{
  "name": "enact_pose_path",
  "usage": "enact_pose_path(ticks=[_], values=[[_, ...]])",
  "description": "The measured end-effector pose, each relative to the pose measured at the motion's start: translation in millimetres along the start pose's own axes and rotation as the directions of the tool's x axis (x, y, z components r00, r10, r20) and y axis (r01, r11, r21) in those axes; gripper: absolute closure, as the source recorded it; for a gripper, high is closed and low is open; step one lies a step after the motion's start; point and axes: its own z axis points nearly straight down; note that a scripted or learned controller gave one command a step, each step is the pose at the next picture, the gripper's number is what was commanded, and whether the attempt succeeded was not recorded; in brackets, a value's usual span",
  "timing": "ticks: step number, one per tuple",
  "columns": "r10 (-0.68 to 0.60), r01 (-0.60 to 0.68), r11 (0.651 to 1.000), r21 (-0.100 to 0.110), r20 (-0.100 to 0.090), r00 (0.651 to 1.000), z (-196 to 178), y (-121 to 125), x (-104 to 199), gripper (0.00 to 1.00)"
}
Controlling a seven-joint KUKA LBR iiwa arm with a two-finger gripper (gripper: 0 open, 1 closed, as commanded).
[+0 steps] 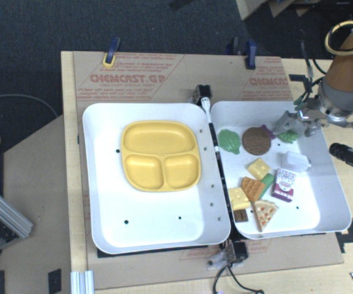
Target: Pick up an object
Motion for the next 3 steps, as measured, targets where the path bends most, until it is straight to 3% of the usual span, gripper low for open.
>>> enact_pose_path(ticks=[1,2,3], values=[[0.0,0.0,1.0,-0.003,-0.003,1.0,34.9,1.0,2.1,0.0],[-0.002,0.002,1.0,-0.007,0.001,1.0,21.8,1.9,1.6,1.0],[0.002,-0.002,1.0,-0.012,0.004,1.0,-36.5,-6.3,0.3,1.0]])
